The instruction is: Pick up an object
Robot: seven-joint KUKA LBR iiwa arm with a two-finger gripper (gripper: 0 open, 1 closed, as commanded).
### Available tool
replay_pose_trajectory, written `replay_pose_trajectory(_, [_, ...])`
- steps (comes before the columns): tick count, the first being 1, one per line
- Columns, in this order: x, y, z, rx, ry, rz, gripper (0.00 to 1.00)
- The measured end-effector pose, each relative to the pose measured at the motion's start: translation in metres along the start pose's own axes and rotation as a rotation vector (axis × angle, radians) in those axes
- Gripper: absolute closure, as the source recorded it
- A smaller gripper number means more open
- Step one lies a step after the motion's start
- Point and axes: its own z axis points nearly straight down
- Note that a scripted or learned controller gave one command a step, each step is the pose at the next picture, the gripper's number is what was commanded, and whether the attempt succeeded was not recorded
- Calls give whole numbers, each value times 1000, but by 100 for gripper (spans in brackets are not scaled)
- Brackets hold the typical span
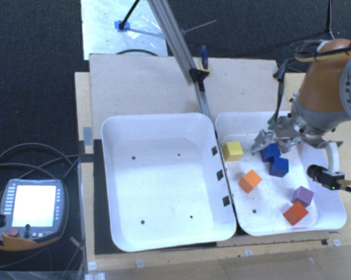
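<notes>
1. The grey KUKA arm with its orange band (328,74) reaches in from the right and hangs low over the right-hand shallow white plastic bin (285,227). That suits a descent onto the blocks, which all lie in this bin.
2. The left-hand shallow white plastic bin (165,183) sits just beside it, their rims touching along the middle. It looks like the drop-off side.
3. At the far left, off the bench, rests a grey handheld teach pendant with a bright screen (31,210), its cable looped around it.
4. The two-finger gripper (271,143) is down among the blocks. Whether its fingers stand wide or narrow, I cannot tell. Nothing shows between them.
5. Likely target: the upper small blue cube (271,152), right beneath the gripper's tip. A second blue cube (279,166) touches it just below.
6. Near to the left lie a yellow cube (233,150) and an orange cube (250,180).
7. Well apart, bottom right: a purple cube (303,195) and a red-orange cube (295,213).
</notes>
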Motion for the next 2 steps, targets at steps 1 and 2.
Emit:
replay_pose_trajectory(1, [5, -1, 43, 0, 0, 0, 0])
replay_pose_trajectory(2, [9, -9, 102, 3, 1, 0, 0])
